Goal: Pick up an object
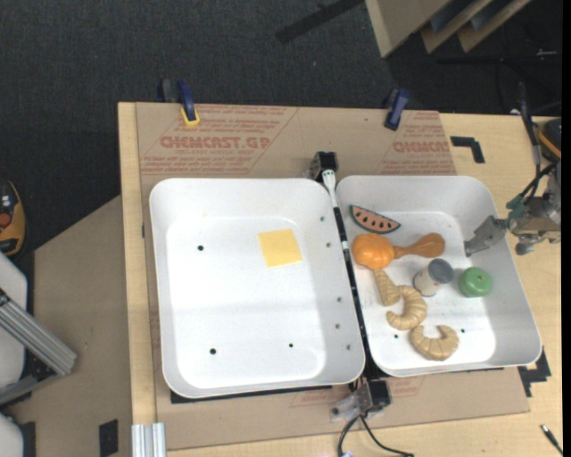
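Under the two bins you see a board (294, 134) of pale brown card with red print, held at its far edge by two blue clamps (186, 100), on a bench above dark carpet (107, 54). Tan boxes (446, 22) sit at the top of your view, and a metal rail (36, 335) crosses the lower left corner.

Your left bin (169, 294) holds one flat yellow square (280, 248), lying alone near its middle, toward the far side. Your right bin (513, 312) holds the rest: a watermelon slice (373, 218) at the far left, an orange gourd (393, 249) just below it with its neck pointing right, a grey-capped piece (433, 276) near the neck's end, a green ball (475, 283) just beside that, and three tan pastries. One pastry (384, 286) stands long and narrow under the gourd, a curled one (409, 312) touches its lower end, and another curl (435, 343) lies nearest you.

At the right bin's right rim you find the gripper (487, 236), a grey shape coming in from the edge of the view, just above the green ball and apart from it. Its body is cut off by the frame, with cables around it, and its tip is too small and blurred to read: you cannot tell how far the jaws stand apart, and nothing is seen between them.
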{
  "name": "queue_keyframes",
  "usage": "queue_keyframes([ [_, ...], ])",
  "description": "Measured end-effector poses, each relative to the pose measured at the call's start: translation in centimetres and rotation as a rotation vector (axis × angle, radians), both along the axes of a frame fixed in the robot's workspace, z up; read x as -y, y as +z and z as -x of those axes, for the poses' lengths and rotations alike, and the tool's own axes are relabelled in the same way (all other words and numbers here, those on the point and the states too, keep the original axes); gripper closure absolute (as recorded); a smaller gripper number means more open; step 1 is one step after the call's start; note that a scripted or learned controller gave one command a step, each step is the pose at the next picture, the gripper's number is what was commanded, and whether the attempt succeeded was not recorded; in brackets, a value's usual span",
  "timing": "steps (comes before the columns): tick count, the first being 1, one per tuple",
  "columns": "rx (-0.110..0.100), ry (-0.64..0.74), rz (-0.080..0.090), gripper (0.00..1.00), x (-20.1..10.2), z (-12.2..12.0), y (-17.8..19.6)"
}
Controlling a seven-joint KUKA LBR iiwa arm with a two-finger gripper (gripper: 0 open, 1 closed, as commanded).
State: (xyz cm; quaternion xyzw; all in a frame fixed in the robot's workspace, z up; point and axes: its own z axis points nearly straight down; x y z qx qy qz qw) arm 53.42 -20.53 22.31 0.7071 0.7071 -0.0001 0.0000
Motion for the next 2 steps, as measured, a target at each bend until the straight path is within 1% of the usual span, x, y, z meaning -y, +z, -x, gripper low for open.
queue_keyframes([
  [1, -0.014, 0.004, -0.007, 0.0, -6.3, 2.0, -13.8],
  [2, 0.002, -0.001, 0.001, 1.0, -5.8, 1.6, -11.9],
])
